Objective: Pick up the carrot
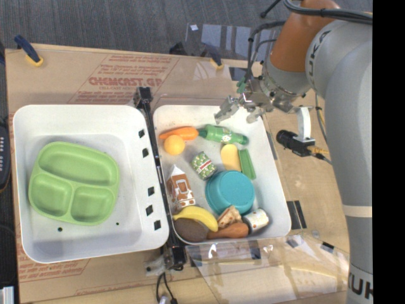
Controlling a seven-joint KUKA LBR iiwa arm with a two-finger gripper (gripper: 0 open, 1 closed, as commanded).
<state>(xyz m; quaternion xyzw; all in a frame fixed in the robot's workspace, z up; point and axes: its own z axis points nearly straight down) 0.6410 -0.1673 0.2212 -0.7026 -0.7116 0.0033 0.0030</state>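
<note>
1. The carrot (pixel 179 132) lies in the right bin (pixel 273 170), at its far left end, pointing roughly left to right, close to the bin's left wall.
2. Just near of the carrot sits an orange ball (pixel 174 145), touching or almost touching it. To the carrot's right lies a green bottle (pixel 224 134) on its side.
3. The tool (pixel 239 110) hangs over the far rim of the right bin, to the right of and beyond the carrot, apart from it. Its fingers (pixel 224 112) are spread and grip nothing.
4. The grey arm (pixel 345 87) with its orange band (pixel 300 33) comes in from the right.
5. Farther toward the near side, the right bin also holds a small green-and-white checked cube (pixel 203 165), a yellow piece (pixel 230 158) beside a green stick (pixel 247 164), a teal bowl (pixel 231 192), a small carton (pixel 181 189), a banana (pixel 197 216), and a few brown and white items crowded at the near wall.
6. The left bin (pixel 25 128) carries a green divided tray (pixel 73 183).
7. Both bins rest on the table (pixel 95 71), which is covered with brown printed cardboard.
</note>
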